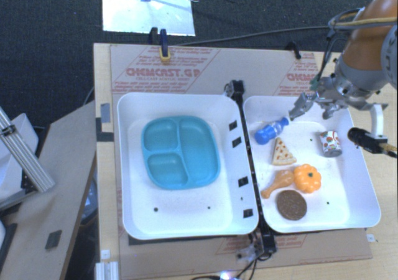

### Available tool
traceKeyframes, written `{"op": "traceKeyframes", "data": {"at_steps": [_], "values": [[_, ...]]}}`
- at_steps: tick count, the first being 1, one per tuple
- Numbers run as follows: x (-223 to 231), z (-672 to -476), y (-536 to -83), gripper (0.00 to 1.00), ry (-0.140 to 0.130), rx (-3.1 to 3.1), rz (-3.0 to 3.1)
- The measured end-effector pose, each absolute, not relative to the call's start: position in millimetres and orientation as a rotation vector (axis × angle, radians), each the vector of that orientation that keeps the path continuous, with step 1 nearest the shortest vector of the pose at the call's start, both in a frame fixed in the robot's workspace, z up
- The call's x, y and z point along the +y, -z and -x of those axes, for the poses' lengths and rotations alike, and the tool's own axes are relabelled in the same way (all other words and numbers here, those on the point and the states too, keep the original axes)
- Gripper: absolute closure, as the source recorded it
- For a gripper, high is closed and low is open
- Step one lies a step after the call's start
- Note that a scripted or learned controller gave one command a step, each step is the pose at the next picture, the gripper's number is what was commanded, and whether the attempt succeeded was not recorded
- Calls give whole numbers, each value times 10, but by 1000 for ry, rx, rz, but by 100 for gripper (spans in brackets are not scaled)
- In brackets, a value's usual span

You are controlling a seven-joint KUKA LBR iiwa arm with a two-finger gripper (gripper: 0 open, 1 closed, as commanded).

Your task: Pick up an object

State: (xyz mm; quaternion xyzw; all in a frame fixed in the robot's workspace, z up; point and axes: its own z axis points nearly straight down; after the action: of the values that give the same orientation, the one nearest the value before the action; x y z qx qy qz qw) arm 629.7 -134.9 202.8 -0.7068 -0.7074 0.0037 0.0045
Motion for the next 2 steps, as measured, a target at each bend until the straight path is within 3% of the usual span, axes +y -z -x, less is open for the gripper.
{"op": "traceKeyframes", "data": {"at_steps": [1,2], "values": [[-1347,-6325,-2111,0,1,-2226,2219],[-1324,-6352,-1493,0,-2,-2224,2218]]}}
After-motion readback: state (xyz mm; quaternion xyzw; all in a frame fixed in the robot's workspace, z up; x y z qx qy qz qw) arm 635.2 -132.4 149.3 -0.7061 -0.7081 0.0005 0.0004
